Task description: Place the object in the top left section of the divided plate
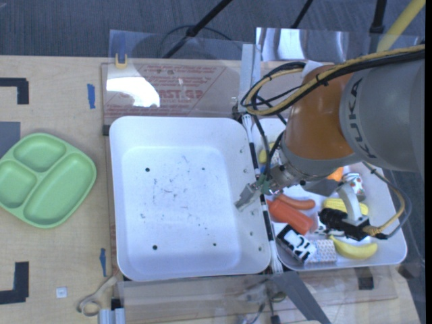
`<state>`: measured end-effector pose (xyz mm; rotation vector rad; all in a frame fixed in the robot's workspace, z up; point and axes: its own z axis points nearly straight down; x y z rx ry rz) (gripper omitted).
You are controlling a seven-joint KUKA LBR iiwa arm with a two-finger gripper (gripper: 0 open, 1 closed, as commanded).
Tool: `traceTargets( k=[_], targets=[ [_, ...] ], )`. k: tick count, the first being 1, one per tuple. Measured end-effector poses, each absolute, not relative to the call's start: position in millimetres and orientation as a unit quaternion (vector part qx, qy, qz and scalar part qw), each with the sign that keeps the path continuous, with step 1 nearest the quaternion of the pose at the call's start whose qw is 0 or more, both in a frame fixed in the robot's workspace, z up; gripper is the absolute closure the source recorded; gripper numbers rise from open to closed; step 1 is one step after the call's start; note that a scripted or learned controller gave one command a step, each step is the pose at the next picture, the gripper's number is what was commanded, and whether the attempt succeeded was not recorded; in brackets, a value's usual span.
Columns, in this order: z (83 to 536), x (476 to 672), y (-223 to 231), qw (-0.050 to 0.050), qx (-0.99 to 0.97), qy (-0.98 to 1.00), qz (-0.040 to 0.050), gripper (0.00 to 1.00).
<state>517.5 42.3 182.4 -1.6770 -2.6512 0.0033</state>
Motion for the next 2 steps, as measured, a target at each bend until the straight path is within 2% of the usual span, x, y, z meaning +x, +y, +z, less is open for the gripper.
traceTargets(
  k=[1, 2],
  targets=[
    [434, 526.6, 47, 0.0, -0.601, -0.799, 0.0012, 0.0],
    [300, 550.2, 87, 0.001, -0.678, -0.735, 0.0016, 0.0]
  ],
)
